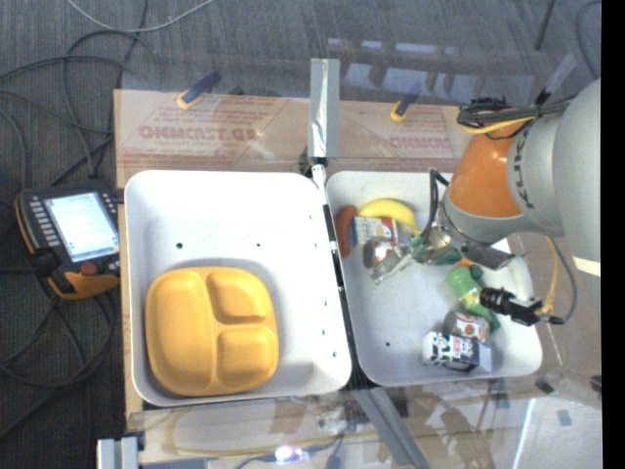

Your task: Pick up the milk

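From my console I look down on a bench standing on grey carpet strewn with black cables, a cardboard sheet (234, 130) printed in faded red lying along its far side and a teach pendant with a lit screen (70, 231) off to the left. Two shallow white bins sit side by side. The left white bin (195, 208) holds a yellow plastic divided tray with three compartments (212, 330) in its near half. The right white bin (391, 355) carries the clutter: a yellow banana (388, 209) at the far end, a small red-and-white packet (374, 230) just beside it, a dark red sausage-shaped piece (345, 228) against the left wall, a green rounded object (463, 283) toward the right, and a small red-topped can (468, 326) near it. The small black-and-white patterned milk carton (455, 351) lies on its side in the near right corner, touching that can. The grey arm with its orange band (486, 179) reaches in from the right, and the metal two-finger gripper (389, 256) hangs over the middle of the right bin, near the packet. I cannot tell how the jaws stand. The milk lies well apart from them, nearer to me and to the right.
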Controlling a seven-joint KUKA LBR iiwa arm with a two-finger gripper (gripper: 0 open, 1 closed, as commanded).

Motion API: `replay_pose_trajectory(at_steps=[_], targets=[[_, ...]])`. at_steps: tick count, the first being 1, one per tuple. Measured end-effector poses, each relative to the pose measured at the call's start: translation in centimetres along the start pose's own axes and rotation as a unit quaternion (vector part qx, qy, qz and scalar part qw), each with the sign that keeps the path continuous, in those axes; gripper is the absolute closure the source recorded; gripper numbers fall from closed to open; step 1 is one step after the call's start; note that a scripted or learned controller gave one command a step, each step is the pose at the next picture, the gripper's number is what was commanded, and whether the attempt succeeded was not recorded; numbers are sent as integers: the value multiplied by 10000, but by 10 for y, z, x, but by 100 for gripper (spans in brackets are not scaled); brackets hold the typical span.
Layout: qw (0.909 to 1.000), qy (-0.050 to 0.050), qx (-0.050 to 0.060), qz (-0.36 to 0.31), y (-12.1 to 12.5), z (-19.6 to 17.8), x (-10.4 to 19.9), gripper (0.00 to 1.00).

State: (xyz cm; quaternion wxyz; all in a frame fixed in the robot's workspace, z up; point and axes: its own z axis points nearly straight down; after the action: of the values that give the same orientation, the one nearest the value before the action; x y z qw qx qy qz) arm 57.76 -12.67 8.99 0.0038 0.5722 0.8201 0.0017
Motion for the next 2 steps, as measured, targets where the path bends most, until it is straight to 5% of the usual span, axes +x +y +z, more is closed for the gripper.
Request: replay_pose_trajectory(at_steps=[1,2], targets=[[9846,0,128,1744,23,1,13,0],[9861,-3,62,1659,66,1,7,0]])
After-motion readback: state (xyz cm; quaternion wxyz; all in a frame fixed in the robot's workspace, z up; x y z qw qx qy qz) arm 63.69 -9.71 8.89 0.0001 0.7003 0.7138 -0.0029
